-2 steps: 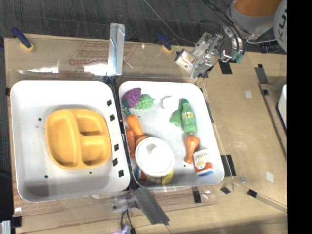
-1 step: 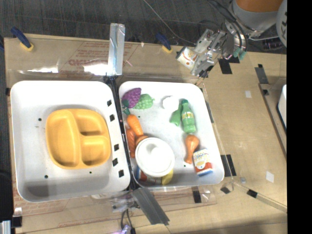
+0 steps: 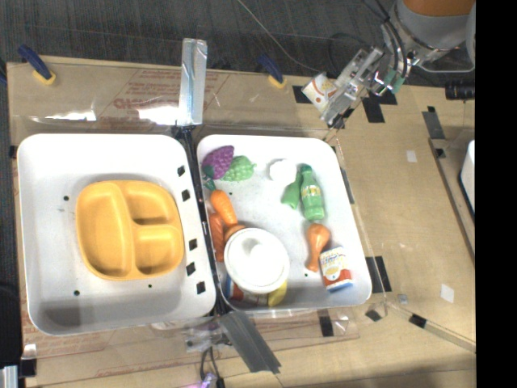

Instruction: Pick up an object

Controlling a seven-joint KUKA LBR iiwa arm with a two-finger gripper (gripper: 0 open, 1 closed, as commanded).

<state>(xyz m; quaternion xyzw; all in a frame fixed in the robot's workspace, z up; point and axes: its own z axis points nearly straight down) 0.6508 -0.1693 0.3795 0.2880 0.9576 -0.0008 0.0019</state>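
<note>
Your pincer (image 3: 338, 116), held above the right bin's (image 3: 355, 241) far corner clear of its wall, grips a small white-and-orange object (image 3: 321, 91) lifted off the counter (image 3: 412, 217).

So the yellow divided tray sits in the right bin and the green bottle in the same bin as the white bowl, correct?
Not quite. The camera view shows the yellow divided tray in the left bin, alone. The green bottle does share the right bin with the white bowl.
</note>
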